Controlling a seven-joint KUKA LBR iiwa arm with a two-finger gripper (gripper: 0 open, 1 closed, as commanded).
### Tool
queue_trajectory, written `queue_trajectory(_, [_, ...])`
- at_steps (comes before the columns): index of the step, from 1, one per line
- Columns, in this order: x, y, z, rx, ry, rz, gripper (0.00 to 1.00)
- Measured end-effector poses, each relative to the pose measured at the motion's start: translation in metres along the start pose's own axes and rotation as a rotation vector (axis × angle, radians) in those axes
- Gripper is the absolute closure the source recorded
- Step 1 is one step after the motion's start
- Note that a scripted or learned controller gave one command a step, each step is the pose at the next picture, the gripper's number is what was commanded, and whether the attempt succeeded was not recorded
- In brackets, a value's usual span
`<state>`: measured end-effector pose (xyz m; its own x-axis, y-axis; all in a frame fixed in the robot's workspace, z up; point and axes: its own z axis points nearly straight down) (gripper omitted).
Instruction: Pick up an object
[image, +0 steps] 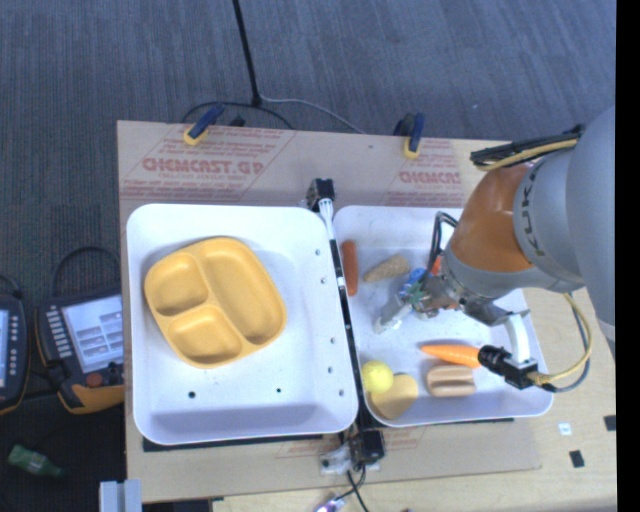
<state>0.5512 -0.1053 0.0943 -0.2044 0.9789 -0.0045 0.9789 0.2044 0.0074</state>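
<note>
You've got just one fixed camera, mounted above the bench (200, 165) and looking down at a slight slant. Both white bins (240, 400) sit mid-frame at medium range, and the arm (560, 210) enters from 3 o'clock.

We saw a carrot (449, 352) lying flat in the right bin (500, 410), a hot dog bun (451, 380) just below it, and a lemon (377, 377) near the bin's lower left corner.
</note>
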Motion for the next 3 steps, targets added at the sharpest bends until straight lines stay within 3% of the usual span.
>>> queue_trajectory(1, [-0.024, 0.108, -0.024, 0.005, 0.003, -0.123, 0.0])
queue_trajectory(2, [-0.032, 0.043, -0.012, 0.009, 0.004, -0.169, 0.0])
queue_trajectory(3, [-0.014, 0.043, 0.001, -0.005, -0.01, -0.337, 0.0])
